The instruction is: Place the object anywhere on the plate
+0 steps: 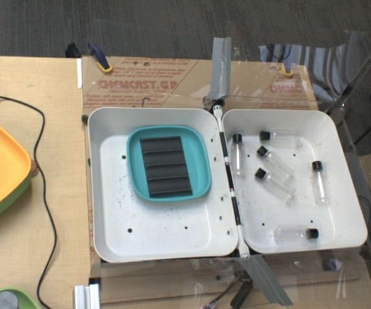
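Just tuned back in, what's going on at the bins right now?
Nothing is being handled at this moment. The left white bin holds a teal square plate with a dark ribbed insert lying on it. The right white bin holds several clear plastic vials with black caps, scattered and lying on their sides, one near the bin's front edge. None of them is on the plate, so the placing is not yet done.
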Available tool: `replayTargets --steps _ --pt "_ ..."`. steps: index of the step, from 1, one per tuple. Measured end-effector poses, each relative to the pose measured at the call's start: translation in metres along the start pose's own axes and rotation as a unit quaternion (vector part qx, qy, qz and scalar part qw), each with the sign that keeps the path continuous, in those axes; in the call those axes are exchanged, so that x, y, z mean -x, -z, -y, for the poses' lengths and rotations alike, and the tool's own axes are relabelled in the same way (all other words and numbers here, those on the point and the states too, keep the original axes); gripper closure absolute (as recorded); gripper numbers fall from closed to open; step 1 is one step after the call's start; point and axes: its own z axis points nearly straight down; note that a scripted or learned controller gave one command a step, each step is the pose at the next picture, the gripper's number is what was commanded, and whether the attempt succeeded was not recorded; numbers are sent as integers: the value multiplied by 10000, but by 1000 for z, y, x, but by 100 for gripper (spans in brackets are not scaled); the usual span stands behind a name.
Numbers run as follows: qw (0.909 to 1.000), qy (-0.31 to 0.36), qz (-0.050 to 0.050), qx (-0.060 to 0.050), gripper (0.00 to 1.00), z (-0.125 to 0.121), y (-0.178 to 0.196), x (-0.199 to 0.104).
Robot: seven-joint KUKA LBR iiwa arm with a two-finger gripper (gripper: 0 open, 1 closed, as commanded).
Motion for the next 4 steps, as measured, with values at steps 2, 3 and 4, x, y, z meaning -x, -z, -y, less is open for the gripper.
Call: replayTargets --steps 2,3,4 --pt "9900 -1408 -10 5 0 -8 1 -3" --pt "9851 -1719 -19 8 0 -8 1 -3" --pt "9855 -1697 -15 6 0 -10 1 -7"
